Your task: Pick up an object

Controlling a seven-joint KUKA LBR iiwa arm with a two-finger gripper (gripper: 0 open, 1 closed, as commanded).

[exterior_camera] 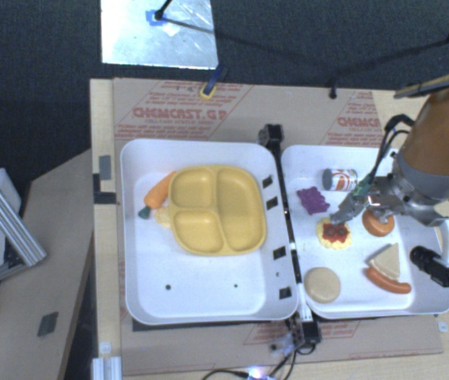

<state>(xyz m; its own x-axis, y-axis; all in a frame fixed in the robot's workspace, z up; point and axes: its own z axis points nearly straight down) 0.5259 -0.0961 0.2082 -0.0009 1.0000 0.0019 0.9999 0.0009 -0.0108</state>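
One ridged yellow disc (334, 235) under the metal tool (340, 216).

Looked down from above the bench (232, 109) at a slant, from a fair height. Took in both white bins whole, left bin (133, 236) and right bin (426, 295), plus dark floor (34, 62) beyond. Faced the arm (446, 145) entering from the frame's right.

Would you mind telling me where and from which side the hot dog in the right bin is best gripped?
Probably the hot dog's middle, from above, with the fingers across its narrow width: it lies flat and long, the sandwich beside its upper side.
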